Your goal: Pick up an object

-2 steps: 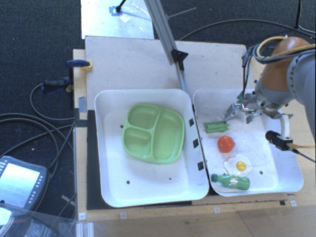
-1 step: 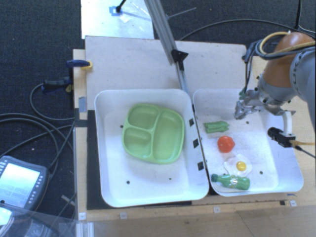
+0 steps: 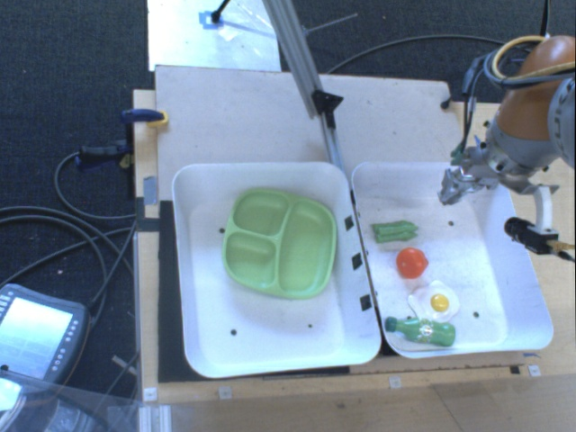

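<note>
Green bottle (image 3: pixel 421 331) at near rim of right bin (image 3: pixel 513 268), touching fried egg (image 3: pixel 438 302): grasp likely snags both. Red tomato (image 3: pixel 411 262) round, may roll off. Green bean pod (image 3: pixel 394 231) flat, easy miss. Gripper (image 3: pixel 453 187) at far end, holding nothing, finger state cannot tell.

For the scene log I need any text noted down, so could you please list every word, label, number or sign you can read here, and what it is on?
No text can be read anywhere in this view.
Green bottle: its label is too small to make out.
Handheld screen at the lower left: glowing, but too blurred to read.
Green divided plate, toy egg, red ball: no markings visible.
</note>
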Available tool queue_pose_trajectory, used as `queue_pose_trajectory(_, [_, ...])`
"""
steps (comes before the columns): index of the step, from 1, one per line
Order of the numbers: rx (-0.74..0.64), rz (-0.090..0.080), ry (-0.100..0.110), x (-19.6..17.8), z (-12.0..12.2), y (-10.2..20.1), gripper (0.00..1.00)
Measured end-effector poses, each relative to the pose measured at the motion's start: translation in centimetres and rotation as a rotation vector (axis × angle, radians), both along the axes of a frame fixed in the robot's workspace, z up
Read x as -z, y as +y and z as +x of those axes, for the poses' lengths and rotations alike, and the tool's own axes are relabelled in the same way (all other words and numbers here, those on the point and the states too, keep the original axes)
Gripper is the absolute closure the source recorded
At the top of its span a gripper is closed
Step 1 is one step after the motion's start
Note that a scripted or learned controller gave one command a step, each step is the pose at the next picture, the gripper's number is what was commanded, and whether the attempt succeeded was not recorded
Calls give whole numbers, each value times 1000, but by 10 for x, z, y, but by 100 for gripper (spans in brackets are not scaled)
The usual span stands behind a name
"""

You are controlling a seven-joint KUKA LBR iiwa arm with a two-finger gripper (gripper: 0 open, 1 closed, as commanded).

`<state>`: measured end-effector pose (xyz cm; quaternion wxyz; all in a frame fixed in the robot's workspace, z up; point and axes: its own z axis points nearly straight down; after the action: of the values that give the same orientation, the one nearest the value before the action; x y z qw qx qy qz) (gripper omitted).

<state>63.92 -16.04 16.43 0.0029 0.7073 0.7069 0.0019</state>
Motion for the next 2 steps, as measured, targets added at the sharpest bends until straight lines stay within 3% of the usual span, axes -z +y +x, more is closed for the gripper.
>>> queue_pose_trajectory(2, [-8,-1,-4,-122,14,5,100])
